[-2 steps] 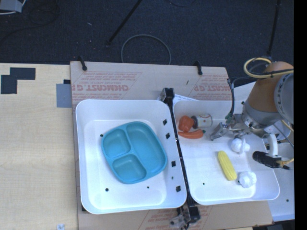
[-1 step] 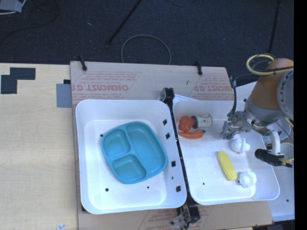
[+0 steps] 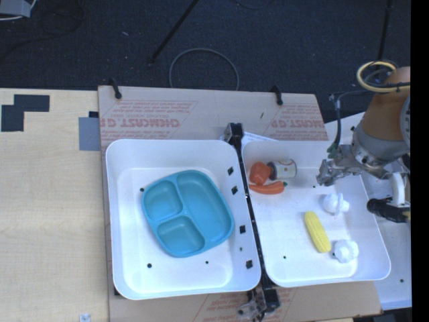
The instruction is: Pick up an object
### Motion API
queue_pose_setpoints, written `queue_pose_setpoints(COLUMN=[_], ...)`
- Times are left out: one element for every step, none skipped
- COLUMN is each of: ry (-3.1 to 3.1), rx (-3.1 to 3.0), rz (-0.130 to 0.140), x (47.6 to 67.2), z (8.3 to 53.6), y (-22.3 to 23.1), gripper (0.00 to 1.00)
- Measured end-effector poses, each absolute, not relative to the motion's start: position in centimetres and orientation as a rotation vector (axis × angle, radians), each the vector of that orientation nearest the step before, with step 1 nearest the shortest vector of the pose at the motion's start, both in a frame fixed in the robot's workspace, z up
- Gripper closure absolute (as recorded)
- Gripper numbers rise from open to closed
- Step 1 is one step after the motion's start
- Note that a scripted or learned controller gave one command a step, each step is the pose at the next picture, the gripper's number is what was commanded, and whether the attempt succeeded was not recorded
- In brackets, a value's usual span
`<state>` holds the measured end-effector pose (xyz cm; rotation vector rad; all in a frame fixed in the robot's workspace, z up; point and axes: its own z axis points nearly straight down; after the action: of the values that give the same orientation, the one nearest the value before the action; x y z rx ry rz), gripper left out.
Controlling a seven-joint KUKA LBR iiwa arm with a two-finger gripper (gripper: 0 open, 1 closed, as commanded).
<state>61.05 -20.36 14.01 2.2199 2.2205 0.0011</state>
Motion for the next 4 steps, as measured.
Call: queue_pose_setpoints(ry=[2.219,2.221,2.226,2.229], rx=[2.222,2.219,2.222,2.223], rz=[0.001,0.002,-0.003,-0.004], x=[60.5,60.1,58.9,57.0], z=[18.4,24.0,23.3,22.2], y=[-20.4,-19.6,-15.5,-10.3], gripper=[1.0,1.0,1.0,1.0])
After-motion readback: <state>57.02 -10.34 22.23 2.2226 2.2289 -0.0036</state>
